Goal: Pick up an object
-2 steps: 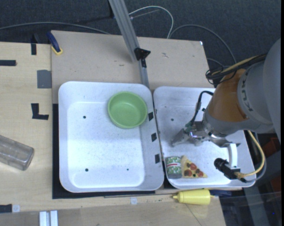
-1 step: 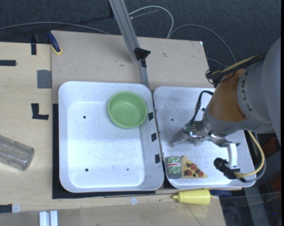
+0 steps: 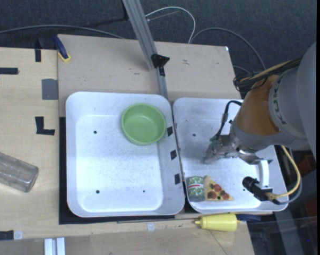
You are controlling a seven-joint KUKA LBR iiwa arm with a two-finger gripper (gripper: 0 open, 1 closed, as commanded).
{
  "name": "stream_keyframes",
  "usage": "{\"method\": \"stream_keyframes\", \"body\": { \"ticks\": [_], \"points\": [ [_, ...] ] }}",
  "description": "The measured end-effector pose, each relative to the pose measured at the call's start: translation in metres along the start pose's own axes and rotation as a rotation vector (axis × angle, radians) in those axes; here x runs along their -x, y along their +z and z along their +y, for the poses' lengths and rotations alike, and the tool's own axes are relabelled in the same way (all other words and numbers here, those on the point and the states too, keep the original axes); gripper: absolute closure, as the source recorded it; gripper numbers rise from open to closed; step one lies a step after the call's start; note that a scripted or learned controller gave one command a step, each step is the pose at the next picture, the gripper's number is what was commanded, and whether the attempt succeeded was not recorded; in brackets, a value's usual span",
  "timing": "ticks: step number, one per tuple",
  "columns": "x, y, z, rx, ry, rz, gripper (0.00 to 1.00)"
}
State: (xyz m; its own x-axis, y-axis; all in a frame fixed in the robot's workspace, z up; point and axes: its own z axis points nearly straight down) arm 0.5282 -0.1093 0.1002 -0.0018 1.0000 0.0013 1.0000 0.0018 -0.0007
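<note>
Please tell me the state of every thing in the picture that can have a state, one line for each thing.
green bowl: upright, in the left bin.
can: lying in the right bin, near its front edge.
pizza slice: flat, beside the can.
yellow bottle: lying on the bench, outside the bins.
gripper: low over the right bin's floor, nothing seen between its fingers.

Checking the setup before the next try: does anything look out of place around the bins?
Yes: the yellow bottle lies on its side on the bench, outside the right bin, against its near rim. The clear container also lies toppled at far left.
</note>
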Motion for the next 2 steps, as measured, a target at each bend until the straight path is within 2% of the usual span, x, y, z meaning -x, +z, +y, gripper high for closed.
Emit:
{"method": "stream_keyframes", "body": {
  "ticks": [1, 2],
  "points": [
    [-0.002, -0.047, 0.009, 0.003, 0.0, -0.002, 1.0],
    [0.008, -0.101, 0.009, 0.004, 0.002, -0.003, 1.0]
  ]
}}
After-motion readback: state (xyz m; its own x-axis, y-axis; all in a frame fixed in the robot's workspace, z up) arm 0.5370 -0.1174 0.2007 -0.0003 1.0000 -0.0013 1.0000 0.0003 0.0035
